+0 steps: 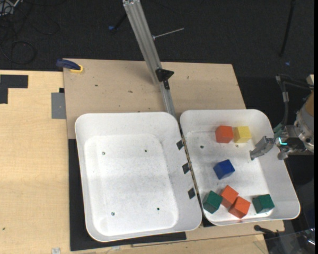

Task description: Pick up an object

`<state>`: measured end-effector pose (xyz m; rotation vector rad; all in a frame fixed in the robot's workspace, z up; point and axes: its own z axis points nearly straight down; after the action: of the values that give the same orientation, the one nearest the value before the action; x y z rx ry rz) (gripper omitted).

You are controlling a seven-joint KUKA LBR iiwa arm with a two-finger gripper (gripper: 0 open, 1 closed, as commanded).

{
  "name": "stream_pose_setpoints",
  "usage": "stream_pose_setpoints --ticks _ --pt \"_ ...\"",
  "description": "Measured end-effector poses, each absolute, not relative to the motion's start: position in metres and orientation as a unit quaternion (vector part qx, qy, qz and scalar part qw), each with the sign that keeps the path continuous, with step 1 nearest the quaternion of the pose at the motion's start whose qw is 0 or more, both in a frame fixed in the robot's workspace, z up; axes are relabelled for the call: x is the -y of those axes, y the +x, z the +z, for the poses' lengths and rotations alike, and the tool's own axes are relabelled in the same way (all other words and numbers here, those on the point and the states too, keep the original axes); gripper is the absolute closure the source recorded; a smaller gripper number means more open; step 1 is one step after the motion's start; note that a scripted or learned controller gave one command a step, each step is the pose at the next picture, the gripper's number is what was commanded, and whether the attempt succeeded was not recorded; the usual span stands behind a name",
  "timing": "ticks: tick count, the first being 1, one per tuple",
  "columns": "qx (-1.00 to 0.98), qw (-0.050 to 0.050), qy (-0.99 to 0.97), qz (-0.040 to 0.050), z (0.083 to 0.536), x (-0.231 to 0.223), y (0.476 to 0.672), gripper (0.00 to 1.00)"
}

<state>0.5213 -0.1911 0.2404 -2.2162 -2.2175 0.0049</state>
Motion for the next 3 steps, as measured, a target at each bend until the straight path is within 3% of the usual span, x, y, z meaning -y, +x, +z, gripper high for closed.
stream_pose_setpoints --ticks 1,3 --pt "0.707 0.001 -0.708 0.0005 0.242 0.192 0.522 0.0" --pt "0.706 0.004 -0.709 0.0018 0.148 0.181 0.518 0.0"
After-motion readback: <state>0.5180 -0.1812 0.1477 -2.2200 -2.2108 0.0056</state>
